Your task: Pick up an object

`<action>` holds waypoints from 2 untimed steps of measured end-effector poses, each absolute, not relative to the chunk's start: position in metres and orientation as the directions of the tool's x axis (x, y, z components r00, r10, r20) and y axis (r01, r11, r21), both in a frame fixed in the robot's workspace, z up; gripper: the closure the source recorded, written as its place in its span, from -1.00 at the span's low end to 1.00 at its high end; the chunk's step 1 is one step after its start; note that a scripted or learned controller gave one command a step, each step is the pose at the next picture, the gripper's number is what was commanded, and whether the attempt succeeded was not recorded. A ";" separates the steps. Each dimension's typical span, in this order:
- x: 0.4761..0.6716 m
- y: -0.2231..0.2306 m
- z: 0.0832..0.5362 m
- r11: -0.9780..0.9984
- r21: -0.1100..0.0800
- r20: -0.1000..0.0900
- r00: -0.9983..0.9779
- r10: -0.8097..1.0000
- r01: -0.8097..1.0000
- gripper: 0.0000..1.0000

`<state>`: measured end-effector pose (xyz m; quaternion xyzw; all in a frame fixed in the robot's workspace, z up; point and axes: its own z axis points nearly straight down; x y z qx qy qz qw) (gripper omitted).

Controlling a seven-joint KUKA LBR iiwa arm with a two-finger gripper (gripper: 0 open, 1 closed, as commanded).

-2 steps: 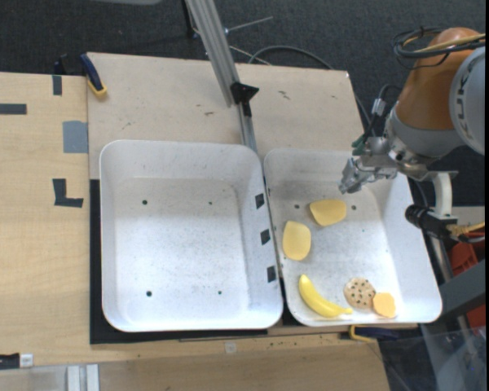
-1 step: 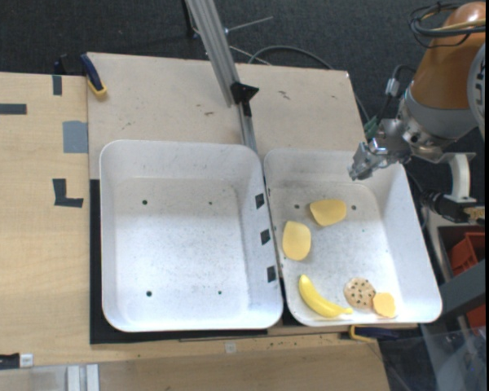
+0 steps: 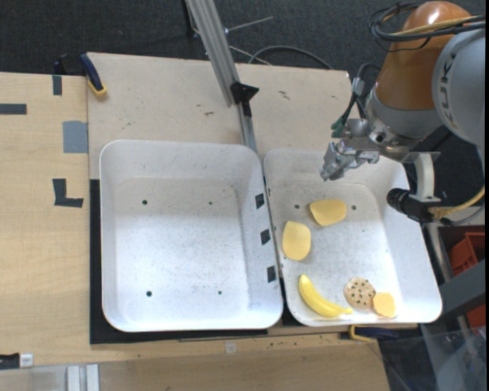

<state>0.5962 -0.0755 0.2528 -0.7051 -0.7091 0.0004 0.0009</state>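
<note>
The right bin (image 3: 407, 243) holds several food-like items: a yellow chip (image 3: 328, 212) near its back, a second yellow chip (image 3: 296, 240) left of centre, a yellow banana (image 3: 319, 298) at the front, a speckled cookie (image 3: 359, 292) and a small orange piece (image 3: 384, 304) beside it. My gripper (image 3: 335, 168) hangs over the back of the right bin, just above and behind the rear chip. Nothing shows between its fingers.
The left bin (image 3: 114, 218) sits beside the right one, with a dividing rim (image 3: 265, 226) between them. A metal rail (image 3: 216, 47) slants in from the top. The arm's orange band (image 3: 420, 39) and cables fill the upper right.
</note>
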 end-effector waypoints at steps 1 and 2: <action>0.594 -0.025 0.256 0.006 -0.001 0.001 -0.006 1.000 1.000 1.00; 0.596 0.030 0.242 0.007 -0.003 0.000 -0.007 1.000 1.000 1.00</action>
